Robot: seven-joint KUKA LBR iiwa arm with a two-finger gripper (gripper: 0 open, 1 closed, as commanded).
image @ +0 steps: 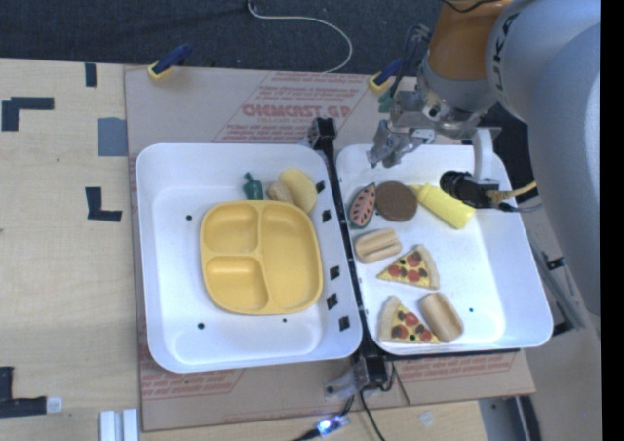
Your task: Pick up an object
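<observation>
I see the pickable toy food lying in the right bin [507, 327]: a brown patty [397, 201] at the far end with a watermelon slice [363, 205] touching its left side and a yellow mustard bottle [444, 206] to its right, then a hot dog bun [376, 245], two pizza slices [410, 269] [402, 323] and a sausage [441, 317] nearer me. My gripper [390, 149] hangs just above the far edge of that bin, beyond the patty, and I cannot tell whether it is released or clenched, nothing visibly held. In the left bin [166, 263] sits a yellow divided plate [260, 257] with a pale banana [296, 188] and a small green piece [253, 185] at its far side.
</observation>
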